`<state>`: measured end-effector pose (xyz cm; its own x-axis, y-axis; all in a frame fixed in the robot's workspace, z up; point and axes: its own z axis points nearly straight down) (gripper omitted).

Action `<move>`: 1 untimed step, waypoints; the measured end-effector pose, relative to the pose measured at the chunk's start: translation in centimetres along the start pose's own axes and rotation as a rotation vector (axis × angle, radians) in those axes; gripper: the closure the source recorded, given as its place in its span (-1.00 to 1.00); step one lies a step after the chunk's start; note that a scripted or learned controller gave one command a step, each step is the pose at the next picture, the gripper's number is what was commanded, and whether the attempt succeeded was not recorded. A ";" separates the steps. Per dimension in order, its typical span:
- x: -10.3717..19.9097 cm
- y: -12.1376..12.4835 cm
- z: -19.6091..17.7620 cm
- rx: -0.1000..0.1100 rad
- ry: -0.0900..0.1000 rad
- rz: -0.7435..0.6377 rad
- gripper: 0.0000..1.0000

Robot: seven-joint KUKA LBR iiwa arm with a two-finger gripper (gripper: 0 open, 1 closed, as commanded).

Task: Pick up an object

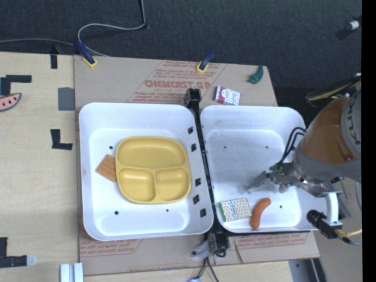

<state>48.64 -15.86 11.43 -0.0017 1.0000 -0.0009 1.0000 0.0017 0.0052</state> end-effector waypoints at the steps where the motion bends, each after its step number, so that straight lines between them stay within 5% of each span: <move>1: 2.1 -0.3 2.8 0.004 -0.002 0.003 -1.00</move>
<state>48.39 -13.73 8.59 0.0011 1.0000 -0.0025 1.0000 -0.0011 0.0016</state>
